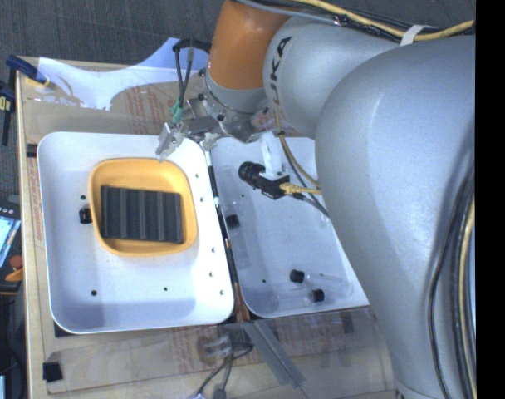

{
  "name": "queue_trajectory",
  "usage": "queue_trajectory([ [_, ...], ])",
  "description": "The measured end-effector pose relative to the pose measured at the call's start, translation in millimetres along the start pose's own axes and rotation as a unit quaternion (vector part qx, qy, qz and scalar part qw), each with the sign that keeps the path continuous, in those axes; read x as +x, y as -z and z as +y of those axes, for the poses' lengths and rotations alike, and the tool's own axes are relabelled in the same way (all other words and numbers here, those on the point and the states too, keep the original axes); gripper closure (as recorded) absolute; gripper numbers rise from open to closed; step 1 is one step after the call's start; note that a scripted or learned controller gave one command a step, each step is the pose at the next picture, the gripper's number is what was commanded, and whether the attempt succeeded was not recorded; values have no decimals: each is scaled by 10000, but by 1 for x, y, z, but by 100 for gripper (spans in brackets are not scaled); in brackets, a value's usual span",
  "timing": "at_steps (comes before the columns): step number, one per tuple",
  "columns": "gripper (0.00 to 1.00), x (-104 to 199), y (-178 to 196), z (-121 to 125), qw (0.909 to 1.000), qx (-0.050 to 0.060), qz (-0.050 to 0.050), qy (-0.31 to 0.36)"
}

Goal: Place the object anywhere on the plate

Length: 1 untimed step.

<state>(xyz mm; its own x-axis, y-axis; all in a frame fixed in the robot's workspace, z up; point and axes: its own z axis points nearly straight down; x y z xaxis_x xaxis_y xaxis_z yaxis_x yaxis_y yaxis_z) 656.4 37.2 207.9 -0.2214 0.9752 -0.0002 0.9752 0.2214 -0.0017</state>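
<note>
A yellow plate (142,175) with rounded corners lies in the left bin (120,306). On its middle rests a dark grey ridged rectangular object (143,214), lying flat. My gripper (188,142) hangs just beyond the plate's far right corner, over the left bin's back edge and apart from the object. It is open, with a pale fingertip (166,142) on the left and nothing between the fingers.
The right bin (277,248) holds small black bits (296,277) near its front and one (232,221) by the divider. A small black piece (85,215) lies left of the plate. My arm's bulk covers the right side. A black cabled connector (254,174) hangs over the right bin.
</note>
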Motion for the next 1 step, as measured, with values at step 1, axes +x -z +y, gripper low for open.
queue_trajectory([
  [1,0,44,-3,10,9999,-5,-6,-103],
])
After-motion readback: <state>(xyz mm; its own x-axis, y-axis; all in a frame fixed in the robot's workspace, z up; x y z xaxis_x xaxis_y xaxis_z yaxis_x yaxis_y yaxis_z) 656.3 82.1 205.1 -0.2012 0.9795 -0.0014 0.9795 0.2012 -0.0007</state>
